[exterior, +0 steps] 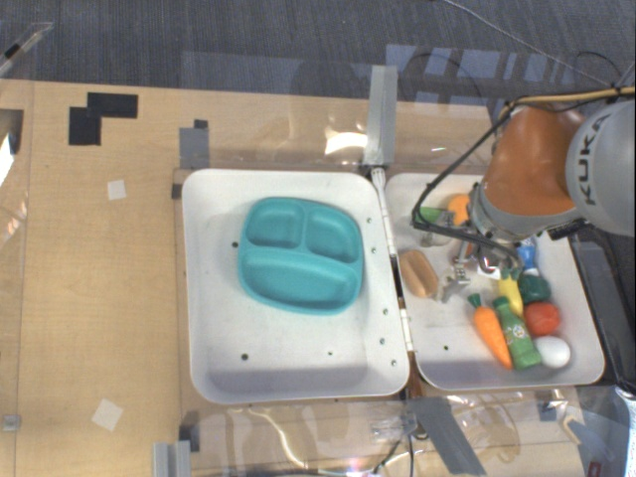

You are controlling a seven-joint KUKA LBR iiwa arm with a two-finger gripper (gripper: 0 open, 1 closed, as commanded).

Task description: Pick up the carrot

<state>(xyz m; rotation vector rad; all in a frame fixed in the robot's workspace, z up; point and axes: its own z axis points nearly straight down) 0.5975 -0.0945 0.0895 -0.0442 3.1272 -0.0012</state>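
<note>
Carrot (490, 332) unobstructed; arm hides tool's (467, 278) top.

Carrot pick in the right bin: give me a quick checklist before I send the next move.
1. Carrot in sight, top unobstructed: ok.
2. Gripper over the carrot: not ok, it sits up and to the left, nearer the bread roll.
3. Room around the carrot: not ok, the green bottle lies right alongside it.
4. Carrot already grasped: not ok, it lies on the right bin floor.
5. Finger opening: cannot tell.
6. Teal tray in the left bin, out of the way: ok.
</note>
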